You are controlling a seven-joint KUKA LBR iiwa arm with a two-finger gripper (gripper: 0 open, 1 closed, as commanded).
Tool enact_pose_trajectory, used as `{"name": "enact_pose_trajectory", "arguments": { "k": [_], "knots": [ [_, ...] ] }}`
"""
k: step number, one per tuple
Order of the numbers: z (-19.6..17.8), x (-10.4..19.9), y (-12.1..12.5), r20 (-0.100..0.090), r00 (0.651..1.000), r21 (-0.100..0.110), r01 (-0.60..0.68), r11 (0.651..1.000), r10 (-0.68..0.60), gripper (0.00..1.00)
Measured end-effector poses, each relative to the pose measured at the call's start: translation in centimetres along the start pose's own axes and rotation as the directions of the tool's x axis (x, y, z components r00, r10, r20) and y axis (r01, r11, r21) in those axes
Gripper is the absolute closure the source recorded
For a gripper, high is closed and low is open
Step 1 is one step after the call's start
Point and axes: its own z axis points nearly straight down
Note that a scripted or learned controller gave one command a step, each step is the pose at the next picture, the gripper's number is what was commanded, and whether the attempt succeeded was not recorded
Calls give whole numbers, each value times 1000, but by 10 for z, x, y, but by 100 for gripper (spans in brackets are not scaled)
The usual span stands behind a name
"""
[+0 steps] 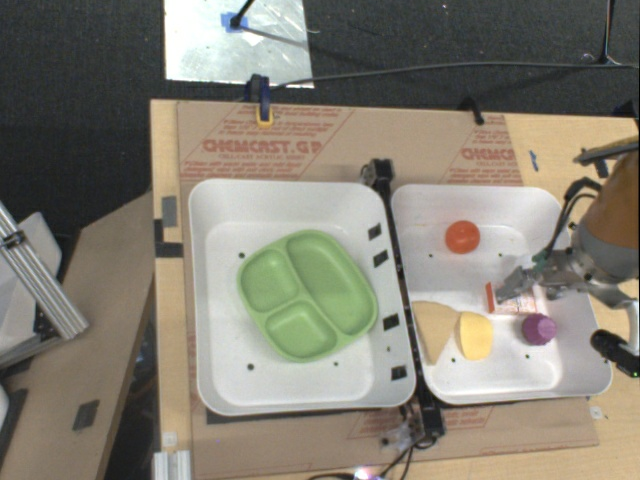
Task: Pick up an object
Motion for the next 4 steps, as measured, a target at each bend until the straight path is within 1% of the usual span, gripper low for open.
{"name": "enact_pose_trajectory", "arguments": {
  "k": [1, 2, 3, 4],
  "knots": [
    [-13, -1, 2, 3, 1000, -6, 0, 1000, 0, 100],
    [-77, 3, 3, 4, 1000, -10, 3, 1000, -3, 100],
    [-125, 3, -4, 3, 1000, -9, 3, 1000, -3, 100],
    [-152, 2, -2, 3, 1000, -7, 3, 1000, -3, 100]
  ]
}}
